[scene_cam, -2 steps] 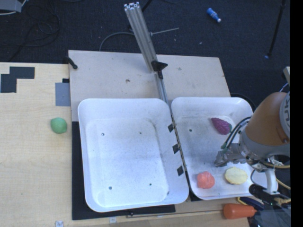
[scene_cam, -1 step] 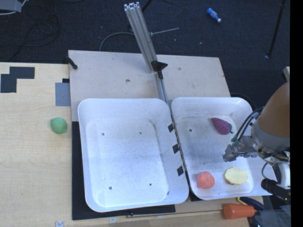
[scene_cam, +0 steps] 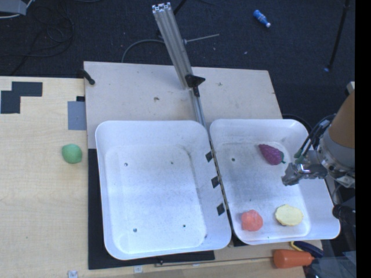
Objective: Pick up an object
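My gripper (scene_cam: 291,175) sits at the right of the frame, over the right-hand bin (scene_cam: 255,129), near that bin's right wall and about mid-height. The arm (scene_cam: 342,138) enters from the right edge. Whether the gripper is apart or together I cannot tell: it reads as a small dark and grey cluster, too blurred to resolve. Nothing is visibly held in it.

Contents of the right-hand bin, three items:
- purple object (scene_cam: 271,153), upper middle of the bin, just left of and slightly above my gripper, apart from it.
- red-orange object (scene_cam: 251,220), lower left part of the bin floor.
- pale yellow object (scene_cam: 288,215), lower right part of the floor, just right of the red-orange one, not touching it, and below my gripper.

The left-hand bin (scene_cam: 110,135) lies side by side with the right one, their inner rims meeting at frame centre, with small black clips (scene_cam: 215,182) along that seam.

Outside the bins:
- green ball (scene_cam: 72,153) on the light wood surface (scene_cam: 35,201) at frame left, well apart from the left-hand bin.
- orange object (scene_cam: 293,258) at the bottom edge, just below the right-hand bin's lower rim.
- metal rail (scene_cam: 177,48) running diagonally from upper centre down toward the seam between the bins.
- small blue item (scene_cam: 261,18) on the dark floor, upper right.
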### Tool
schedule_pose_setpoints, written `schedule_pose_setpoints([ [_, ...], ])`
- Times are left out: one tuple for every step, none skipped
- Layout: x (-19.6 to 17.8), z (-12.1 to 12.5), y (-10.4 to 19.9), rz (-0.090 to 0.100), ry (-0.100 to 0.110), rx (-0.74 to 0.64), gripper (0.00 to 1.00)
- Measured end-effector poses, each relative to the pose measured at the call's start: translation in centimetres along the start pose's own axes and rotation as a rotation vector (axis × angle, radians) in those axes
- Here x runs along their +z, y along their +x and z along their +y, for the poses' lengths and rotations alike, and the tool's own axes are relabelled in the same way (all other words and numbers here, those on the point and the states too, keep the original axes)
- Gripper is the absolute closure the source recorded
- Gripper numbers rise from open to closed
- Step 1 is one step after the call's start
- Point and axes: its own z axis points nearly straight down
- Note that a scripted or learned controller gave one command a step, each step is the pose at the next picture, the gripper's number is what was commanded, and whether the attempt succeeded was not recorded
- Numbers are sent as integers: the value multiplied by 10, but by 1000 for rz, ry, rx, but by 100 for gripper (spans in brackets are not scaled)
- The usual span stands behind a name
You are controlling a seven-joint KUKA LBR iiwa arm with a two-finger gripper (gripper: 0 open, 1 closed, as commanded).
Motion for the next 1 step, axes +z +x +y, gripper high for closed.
schedule_pose_setpoints([
  [-50,1,0,0,0,0,100],
])
